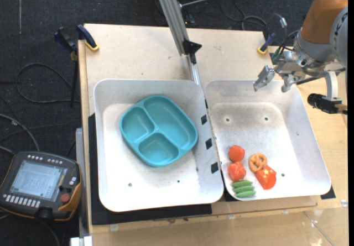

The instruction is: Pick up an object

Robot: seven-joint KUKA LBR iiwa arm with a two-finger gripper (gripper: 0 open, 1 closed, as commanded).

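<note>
At the far left, on the dark carpeted floor, lies a teach pendant [38,186], grey-cased with an orange trim and a pale screen, amid loose black cables. Next comes the surface [138,51], a pale, matte board with yellow-handled clamps at its back corners. On it the left bin [105,129], shallow, white and scuffed grey on its floor, holds a smooth teal plastic plate [159,130], rounded and split into three compartments, lying flat near the bin's middle. A slanted aluminium bar [172,10] crosses above the bins' shared edge.

The right bin [298,123] has the same worn white floor. Near its front left corner sit the small toy foods: a round red tomato [236,153], a lumpy red piece [237,171] just below it, a ridged green pea pod [243,188] by the front rim, a tan pretzel [257,161] with its looped holes, and a glossy red-orange piece [266,177] touching the pretzel's lower side.

My end effector [274,79] hangs above the right bin's back rim, well apart from those foods. Its two metal fingers stand spread, with nothing between them.
</note>
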